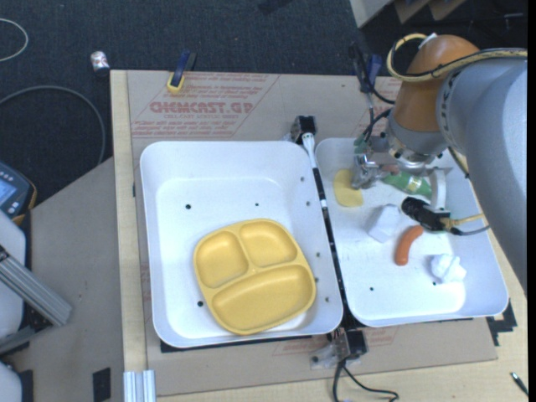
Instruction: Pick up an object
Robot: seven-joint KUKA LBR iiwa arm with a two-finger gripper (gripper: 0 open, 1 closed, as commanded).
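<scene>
— One target at a time: pick the piece with bare floor around it. Nearest, at the front of the right bin (pixel 394 296), a white crumpled lump (pixel 446 266); just behind, an orange sausage-shaped piece (pixel 408 244). Both apart from their neighbours.

— And the hand (pixel 366 172)?

— Hangs low at the far end of that bin, above a green item (pixel 414 181), just beside a pale yellow piece (pixel 347 189). Cannot tell how far open, nor holding what, if anything.

— So, for a sound grasp?

— Centre over the chosen piece, turn to close across its narrow side, descend straight, lift slowly. Probably easiest with the orange one.

— Counts, front to back?

— Two bins side by side on the surface (pixel 209 107). One yellow divided plate (pixel 251 275) in the left bin (pixel 209 187). In the right: one lump, one orange piece, one white block (pixel 383 222), one yellow piece, one green item. One hand.
</scene>
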